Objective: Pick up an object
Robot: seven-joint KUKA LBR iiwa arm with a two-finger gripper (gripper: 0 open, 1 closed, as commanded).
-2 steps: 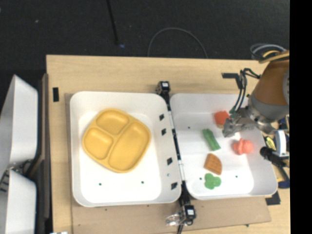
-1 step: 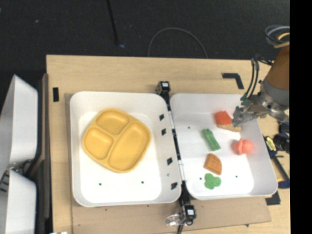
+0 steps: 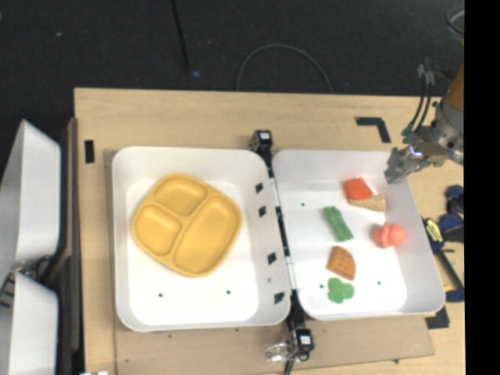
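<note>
**Small toys near the wall could be missed**

Two white bins are set side by side on the bench. The left bin [image 3: 125, 287] is filled by a big yellow plate [image 3: 186, 223] with three parts. The right bin [image 3: 414, 287] is where the small things are kept.

The gripper [image 3: 400, 165] is seen at the far right corner of the right bin, just above its rim. How wide the jaws are cannot be told, and nothing is seen held in them.

The nearest thing is the red wedge [image 3: 358, 187], which is touching a tan piece [image 3: 372, 203]. If the red wedge is grabbed, the tan piece could be pushed or lifted too. A pink lump [image 3: 390, 235] is found close to the right wall, so the wall could be bumped there. A green stick [image 3: 338, 223] is lying in the middle. An orange waffle [image 3: 341, 262] and a green leaf shape [image 3: 339, 291] are almost touching, and both look flat, so they could slip out.
</note>
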